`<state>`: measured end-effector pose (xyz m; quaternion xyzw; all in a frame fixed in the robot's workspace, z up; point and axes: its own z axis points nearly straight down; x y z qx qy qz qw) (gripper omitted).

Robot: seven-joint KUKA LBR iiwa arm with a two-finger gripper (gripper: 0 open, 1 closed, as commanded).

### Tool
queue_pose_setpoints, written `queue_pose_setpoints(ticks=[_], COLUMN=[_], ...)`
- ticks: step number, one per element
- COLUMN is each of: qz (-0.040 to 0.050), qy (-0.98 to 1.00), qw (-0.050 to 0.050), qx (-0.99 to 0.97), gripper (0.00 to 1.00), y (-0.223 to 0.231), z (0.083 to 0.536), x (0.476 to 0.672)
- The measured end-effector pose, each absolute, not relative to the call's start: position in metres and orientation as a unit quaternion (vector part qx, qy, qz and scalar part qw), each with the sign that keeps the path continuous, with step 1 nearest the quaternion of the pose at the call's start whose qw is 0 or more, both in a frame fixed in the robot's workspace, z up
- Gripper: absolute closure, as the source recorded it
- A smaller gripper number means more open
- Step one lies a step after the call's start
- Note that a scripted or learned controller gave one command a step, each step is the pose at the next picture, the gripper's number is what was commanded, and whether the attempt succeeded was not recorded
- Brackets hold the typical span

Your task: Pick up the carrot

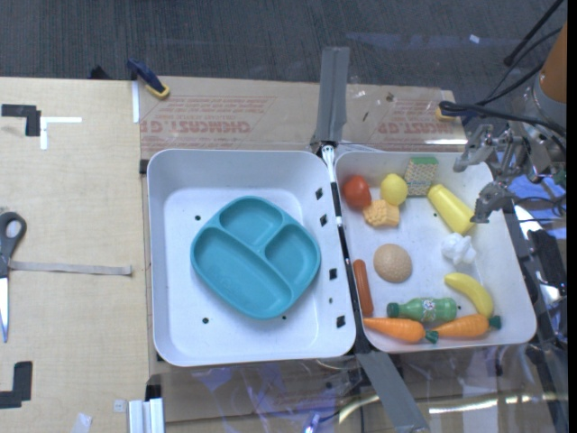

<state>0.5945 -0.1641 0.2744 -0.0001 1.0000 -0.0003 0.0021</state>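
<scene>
On my feed, far left on the bench [72, 332] lies one pair of scissors [7, 260]. Next comes the left bin [171, 332] with one blue divided plate [256, 257] in it. The right bin [518, 269] is crowded: one sausage [362, 285] along its left wall, one tomato [356, 189], one corn piece [382, 213], one lemon [394, 188], one sponge [421, 173], one brown ball [392, 262], one green bottle [424, 309], one yellow cylinder [449, 208], one white lump [459, 250] and one banana [471, 291]. I count two carrots along the near wall: carrot [394, 329] lower left, second carrot [462, 327] just right of it, under the bottle. The gripper [491, 183] hangs over the bin's far right corner, well apart from both carrots. I cannot tell how the jaws stand.
</scene>
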Motion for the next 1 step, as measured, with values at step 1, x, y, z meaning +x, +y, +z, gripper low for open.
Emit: queue_pose_setpoints(ticks=[1], qz=[-0.0003], qy=[1.000], qw=[0.002], qx=[0.018], gripper=[0.00], y=[-0.1179], z=[0.1595], x=[0.5636])
